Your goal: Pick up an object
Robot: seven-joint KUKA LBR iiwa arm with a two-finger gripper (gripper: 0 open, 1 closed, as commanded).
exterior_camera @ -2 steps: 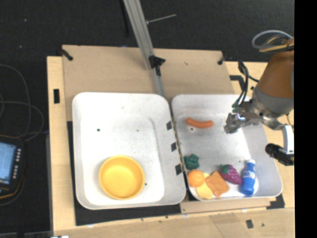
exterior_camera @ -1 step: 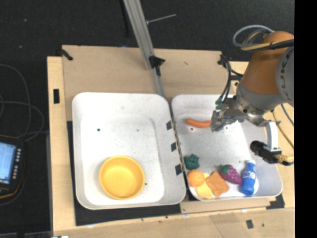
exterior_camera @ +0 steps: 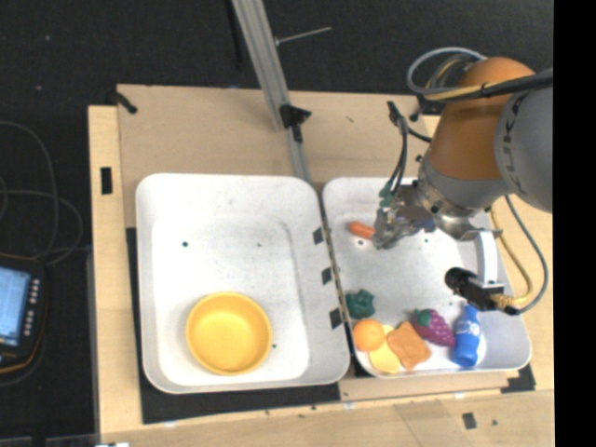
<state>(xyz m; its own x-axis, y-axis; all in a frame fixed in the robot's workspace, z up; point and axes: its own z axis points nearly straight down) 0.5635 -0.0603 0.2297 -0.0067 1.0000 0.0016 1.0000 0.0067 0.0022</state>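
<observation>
Orange carrot (exterior_camera: 360, 230) near right bin's (exterior_camera: 424, 273) back-left edge, beside claw (exterior_camera: 386, 234); grip state unclear.

A grey metal pole (exterior_camera: 265, 59) slants down from the top edge toward the strip between the bins. The bins rest on a tan board (exterior_camera: 205, 133) set on a dark floor. At the left edge sits a handheld device (exterior_camera: 17, 310) with a lit screen, possibly a control pendant, with thin black cables (exterior_camera: 42, 203) looping above it.
</observation>
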